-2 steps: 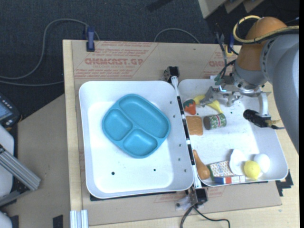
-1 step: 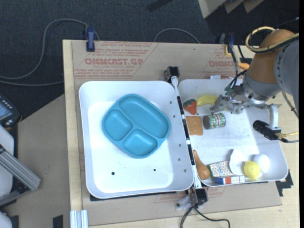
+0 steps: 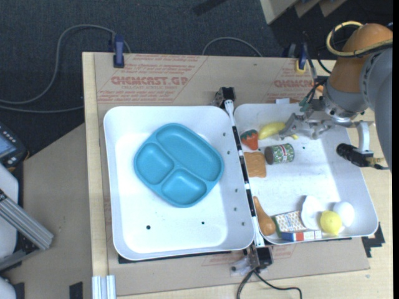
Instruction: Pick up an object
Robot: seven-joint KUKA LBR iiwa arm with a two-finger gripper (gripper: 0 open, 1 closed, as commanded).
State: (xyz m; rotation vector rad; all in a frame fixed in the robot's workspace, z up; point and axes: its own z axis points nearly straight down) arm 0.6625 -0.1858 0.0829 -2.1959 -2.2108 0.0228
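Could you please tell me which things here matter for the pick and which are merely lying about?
Job:
end effector
banana
can
lemon
box
right bin

Lying about:
blue tray
left bin
cables

Red lettering is printed on the brown board [image 3: 187, 80] beneath the two bins, along its upper edge in the frame. At upper centre-left, "CHEMCAST GP" is read in large red capitals, with a smaller line of red print above and below it that cannot be made out. At upper right, the same lettering is partly seen, cut off by the right bin [image 3: 349, 185]. Labels on the can [image 3: 280, 153] and the small box [image 3: 293, 224] are too small to be read.
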